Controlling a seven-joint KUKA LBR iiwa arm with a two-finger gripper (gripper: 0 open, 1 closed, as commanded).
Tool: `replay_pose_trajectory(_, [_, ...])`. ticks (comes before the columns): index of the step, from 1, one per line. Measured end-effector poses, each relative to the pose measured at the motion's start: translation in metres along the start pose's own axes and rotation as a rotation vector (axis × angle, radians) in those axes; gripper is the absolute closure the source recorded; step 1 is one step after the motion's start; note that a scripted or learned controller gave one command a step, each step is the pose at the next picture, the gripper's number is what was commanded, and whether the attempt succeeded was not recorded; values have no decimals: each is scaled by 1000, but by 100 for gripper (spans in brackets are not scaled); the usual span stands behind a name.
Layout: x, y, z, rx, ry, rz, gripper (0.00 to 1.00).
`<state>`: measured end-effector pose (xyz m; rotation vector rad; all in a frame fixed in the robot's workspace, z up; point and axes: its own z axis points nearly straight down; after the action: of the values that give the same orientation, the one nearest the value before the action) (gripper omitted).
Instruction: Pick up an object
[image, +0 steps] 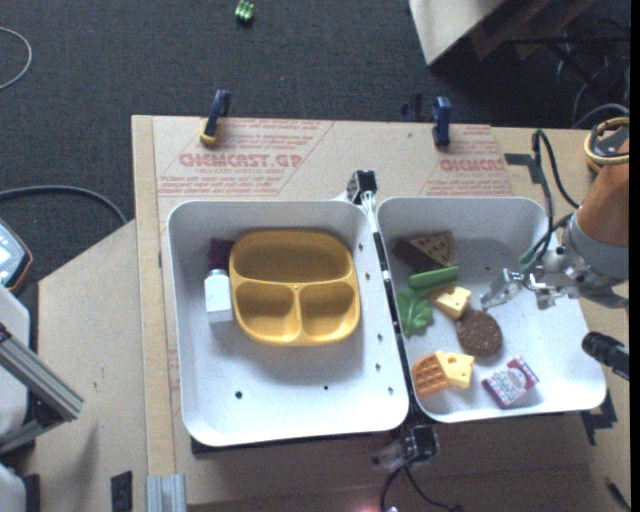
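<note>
claw (503, 290): jaws spread, holding nothing | poised above brown cookie (480, 335) in right bin (560, 385), likely lining up a grasp

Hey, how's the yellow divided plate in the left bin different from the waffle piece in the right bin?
The yellow divided plate is far bigger than the waffle piece and takes up much of the left bin. The plate is plain mustard yellow with three smooth compartments; the waffle is orange-tan with a grid pattern. The plate lies near a small white bottle, while the waffle touches a cheese wedge in the right bin. Both lie flat.
</note>
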<state>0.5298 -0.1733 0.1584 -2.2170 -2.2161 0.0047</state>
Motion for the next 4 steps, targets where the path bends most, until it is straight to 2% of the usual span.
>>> replay_pose_trajectory(1, [6, 5, 46, -1, 0, -1, 0])
replay_pose_trajectory(2, [7, 6, 74, -5, -1, -1, 0])
replay_pose_trajectory(3, [6, 5, 63, -7, -3, 1, 100])
replay_pose_trajectory(4, [3, -4, 7, -13, -6, 1, 100])
